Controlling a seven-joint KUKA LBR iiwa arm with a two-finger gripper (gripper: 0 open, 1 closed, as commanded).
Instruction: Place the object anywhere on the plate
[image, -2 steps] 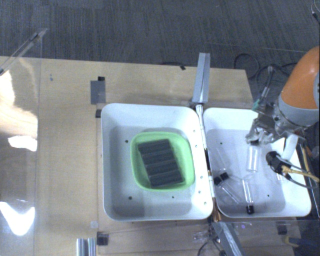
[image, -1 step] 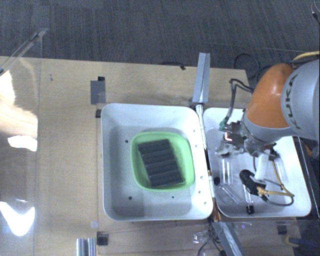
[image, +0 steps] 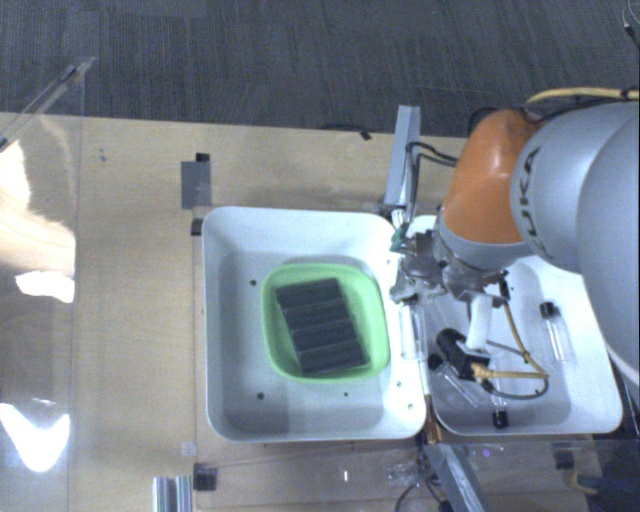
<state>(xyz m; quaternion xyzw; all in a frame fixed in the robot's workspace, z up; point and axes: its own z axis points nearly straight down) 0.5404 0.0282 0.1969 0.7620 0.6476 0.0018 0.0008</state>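
A green square plate (image: 272, 330) sits in the middle of the left white bin (image: 232, 400). On the plate lies a black ridged block (image: 320, 326), slightly askew, inside the rim. My gripper (image: 410, 282) hangs below the grey and orange wrist over the wall between the two bins, just right of the plate's upper right corner. The wrist body hides most of it. Nothing can be seen held in it.
The right white bin (image: 592, 400) lies under the arm. A small clear tube with dark ends (image: 553, 330) rests near its right side. A grey upright post (image: 403, 150) stands behind the bins, and wooden bench surface spreads to the left.
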